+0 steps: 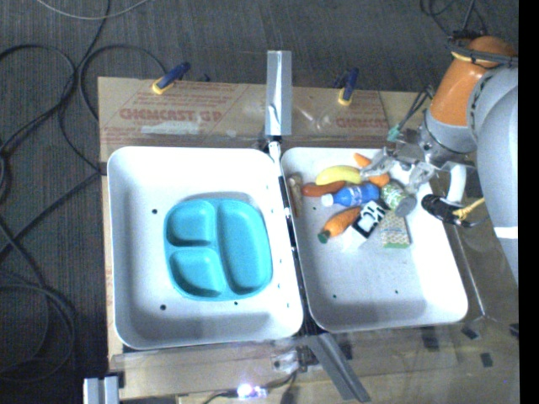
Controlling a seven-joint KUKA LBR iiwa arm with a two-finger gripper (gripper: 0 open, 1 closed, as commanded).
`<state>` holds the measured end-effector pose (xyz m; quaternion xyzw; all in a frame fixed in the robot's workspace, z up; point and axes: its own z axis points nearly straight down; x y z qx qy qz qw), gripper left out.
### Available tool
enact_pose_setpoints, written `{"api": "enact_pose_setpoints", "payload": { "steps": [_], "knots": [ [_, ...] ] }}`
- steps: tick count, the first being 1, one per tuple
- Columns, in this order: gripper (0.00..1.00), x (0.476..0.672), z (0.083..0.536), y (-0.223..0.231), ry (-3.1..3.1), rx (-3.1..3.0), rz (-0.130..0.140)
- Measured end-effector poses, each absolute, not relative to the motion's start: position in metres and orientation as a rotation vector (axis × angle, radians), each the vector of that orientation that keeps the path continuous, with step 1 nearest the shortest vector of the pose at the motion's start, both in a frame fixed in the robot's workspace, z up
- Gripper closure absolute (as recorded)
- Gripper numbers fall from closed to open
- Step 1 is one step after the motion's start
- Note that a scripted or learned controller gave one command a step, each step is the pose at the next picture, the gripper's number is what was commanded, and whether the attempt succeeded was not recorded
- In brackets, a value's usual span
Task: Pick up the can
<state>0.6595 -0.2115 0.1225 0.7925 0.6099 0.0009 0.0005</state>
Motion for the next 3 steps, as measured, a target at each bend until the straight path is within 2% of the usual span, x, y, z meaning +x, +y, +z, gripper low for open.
{"api": "enact_pose_setpoints", "payload": {
  "steps": [1,2,3],
  "knots": [
    [0.00,0.643,0.089,-0.201,1.879,2.520,0.018],
    [0.00,0.625,0.188,-0.210,1.820,2.560,-0.003],
    [0.00,0.602,0.107,-0.181,1.735,2.611,0.009]
  ]
}}
